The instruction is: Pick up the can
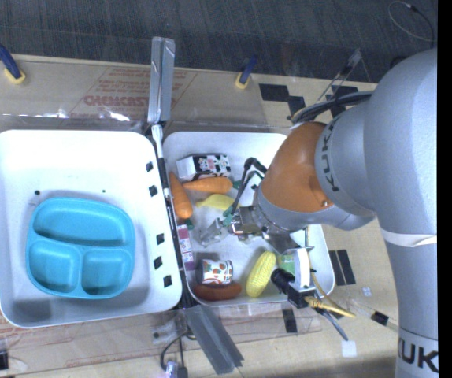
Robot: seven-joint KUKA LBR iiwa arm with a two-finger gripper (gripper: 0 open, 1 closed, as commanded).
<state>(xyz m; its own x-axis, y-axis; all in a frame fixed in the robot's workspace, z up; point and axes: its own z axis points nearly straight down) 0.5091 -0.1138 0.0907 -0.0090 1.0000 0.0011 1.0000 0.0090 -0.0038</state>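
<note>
Can (216,271) sits upright near front of right bin (277,142), w/ a brown sausage (218,292) touching just in front & a corn cob (261,273) beside it on the right. Further back: carrots (194,191), a lemon (218,202), a cow-print carton (203,165). Gripper (227,225) hangs over bin's middle, behind the can, apart from it; whether it's spread or closed, can't tell. Left bin (5,164) holds a blue divided tray (79,246).

Blue tray (80,248), yellow corn (261,272), black-and-white cow-patterned carton (208,165).
</note>
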